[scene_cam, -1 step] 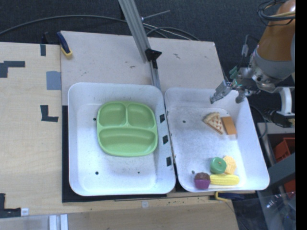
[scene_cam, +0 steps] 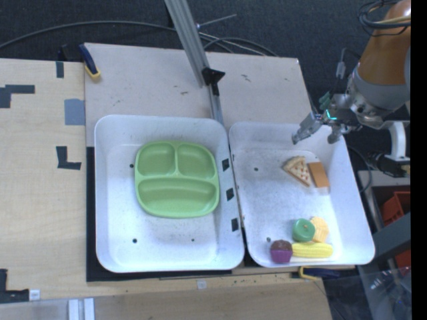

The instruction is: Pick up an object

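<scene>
On my feed a green divided plate (scene_cam: 177, 179) is sitting in the middle of the left white bin (scene_cam: 107, 199). A silver metal rail (scene_cam: 189, 35) is running down from the top center toward the gap between the bins. A blue and yellow clamp (scene_cam: 89, 61) is lying at upper left on the wooden bench (scene_cam: 40, 152), and black cables (scene_cam: 100, 27) are curving across the dark floor up top.

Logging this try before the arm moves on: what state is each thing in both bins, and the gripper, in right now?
Green three-compartment plastic plate: flat in the left white bin, nothing on it.
Toy pizza slice: lying in the right white bin, untouched.
Orange block: lying beside the slice.
Green round toy, purple toy, yellow toy corn: clustered at the near edge.
Gripper: above the bin's far edge, holding nothing.
</scene>
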Tool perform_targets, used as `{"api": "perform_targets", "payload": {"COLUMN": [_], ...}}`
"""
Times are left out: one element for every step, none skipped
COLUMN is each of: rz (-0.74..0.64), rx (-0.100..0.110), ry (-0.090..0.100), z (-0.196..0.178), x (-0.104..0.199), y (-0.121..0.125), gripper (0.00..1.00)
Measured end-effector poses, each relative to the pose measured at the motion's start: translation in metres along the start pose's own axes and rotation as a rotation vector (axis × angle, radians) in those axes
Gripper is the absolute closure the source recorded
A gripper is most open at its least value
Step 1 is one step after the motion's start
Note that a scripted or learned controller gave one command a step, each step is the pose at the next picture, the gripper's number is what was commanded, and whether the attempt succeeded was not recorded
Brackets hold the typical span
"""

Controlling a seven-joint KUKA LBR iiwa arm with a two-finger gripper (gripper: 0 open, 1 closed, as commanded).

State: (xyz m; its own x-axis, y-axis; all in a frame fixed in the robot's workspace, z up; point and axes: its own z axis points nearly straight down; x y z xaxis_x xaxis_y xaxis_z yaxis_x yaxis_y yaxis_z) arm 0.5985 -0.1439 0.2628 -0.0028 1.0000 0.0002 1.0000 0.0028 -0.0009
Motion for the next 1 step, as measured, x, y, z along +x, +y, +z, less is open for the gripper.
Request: {"api": "perform_targets", "payload": {"rz": [0.001], "rx": [0.005], "ry": [0.000], "z": [0.0473], "x": [0.0082], "y": [0.0013], "gripper": [0.00]}}
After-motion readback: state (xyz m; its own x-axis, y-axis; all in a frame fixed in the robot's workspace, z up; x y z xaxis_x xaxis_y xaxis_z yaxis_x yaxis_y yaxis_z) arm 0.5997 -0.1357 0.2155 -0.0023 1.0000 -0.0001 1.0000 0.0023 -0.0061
